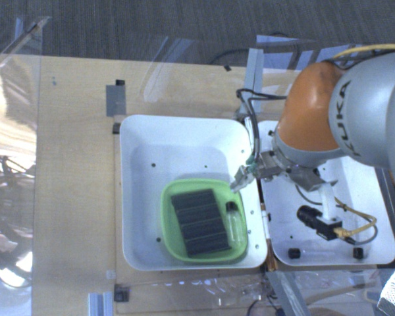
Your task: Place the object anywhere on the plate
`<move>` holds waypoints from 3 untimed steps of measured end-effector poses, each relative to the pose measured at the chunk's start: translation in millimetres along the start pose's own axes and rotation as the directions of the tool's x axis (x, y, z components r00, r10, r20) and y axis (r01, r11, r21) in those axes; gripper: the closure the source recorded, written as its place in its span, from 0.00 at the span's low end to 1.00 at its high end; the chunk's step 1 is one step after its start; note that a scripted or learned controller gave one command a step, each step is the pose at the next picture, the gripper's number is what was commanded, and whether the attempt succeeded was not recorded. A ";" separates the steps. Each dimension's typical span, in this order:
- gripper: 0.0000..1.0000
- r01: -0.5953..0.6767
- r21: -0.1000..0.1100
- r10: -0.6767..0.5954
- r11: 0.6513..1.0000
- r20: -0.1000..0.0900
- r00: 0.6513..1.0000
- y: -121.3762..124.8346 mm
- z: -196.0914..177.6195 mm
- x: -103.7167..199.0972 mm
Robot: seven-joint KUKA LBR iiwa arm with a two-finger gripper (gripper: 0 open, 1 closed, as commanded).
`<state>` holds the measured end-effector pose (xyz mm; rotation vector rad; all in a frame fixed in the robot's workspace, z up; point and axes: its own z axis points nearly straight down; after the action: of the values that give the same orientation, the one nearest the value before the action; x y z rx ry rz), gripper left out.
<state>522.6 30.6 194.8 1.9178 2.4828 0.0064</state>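
Two things lie on the plate (165, 224): a dark block (199, 222) and a small bottle (234, 220). You cannot tell whether the gripper (241, 178), just beside the plate's far rim, holds anything. If it moves low, it may push the bottle off.

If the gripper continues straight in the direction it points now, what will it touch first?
The gripper points down and left toward the green plate. It would probably meet the plate's upper right rim first, beside the dark object lying on it. Depth is hard to judge from this view.
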 end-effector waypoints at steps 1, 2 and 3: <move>1.00 0.005 -0.006 -0.005 1.000 0.001 1.000 2.4 -11.0 0.6; 1.00 0.090 0.000 -0.090 0.996 -0.001 0.996 -29.3 9.6 18.7; 0.00 0.090 0.000 -0.090 0.996 -0.001 0.996 -29.3 9.6 18.6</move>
<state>489.6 41.1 185.0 1.8051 2.5669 0.0064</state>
